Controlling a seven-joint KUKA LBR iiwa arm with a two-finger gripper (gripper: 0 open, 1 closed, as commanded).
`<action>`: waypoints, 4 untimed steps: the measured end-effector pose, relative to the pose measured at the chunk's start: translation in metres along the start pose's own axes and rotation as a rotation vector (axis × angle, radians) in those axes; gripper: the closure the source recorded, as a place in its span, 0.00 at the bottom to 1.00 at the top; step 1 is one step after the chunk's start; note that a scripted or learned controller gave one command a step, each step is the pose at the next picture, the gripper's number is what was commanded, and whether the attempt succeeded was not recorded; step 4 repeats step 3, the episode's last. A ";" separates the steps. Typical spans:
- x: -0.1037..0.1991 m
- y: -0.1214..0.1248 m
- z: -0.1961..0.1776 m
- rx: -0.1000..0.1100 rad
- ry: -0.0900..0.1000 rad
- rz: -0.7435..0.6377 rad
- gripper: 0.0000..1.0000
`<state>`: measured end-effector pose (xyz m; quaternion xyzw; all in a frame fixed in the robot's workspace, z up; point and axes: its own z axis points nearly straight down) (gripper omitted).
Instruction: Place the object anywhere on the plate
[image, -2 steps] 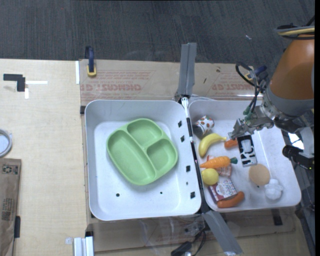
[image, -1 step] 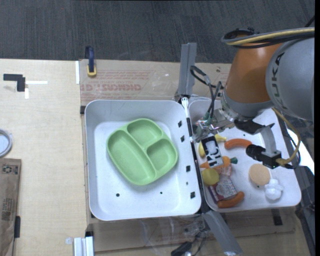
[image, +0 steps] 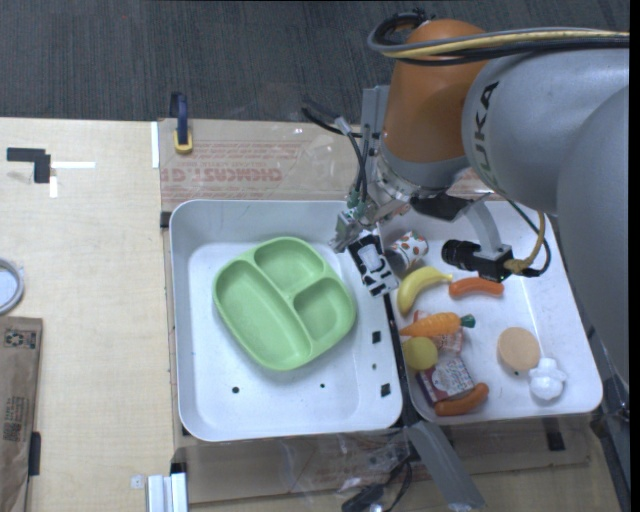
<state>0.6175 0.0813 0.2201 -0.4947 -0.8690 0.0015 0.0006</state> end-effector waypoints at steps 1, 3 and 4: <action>0.047 -0.008 0.055 0.002 0.002 -0.176 1.00; 0.082 0.018 0.033 -0.001 0.000 -0.537 0.00; 0.082 0.018 0.033 -0.001 0.000 -0.537 0.00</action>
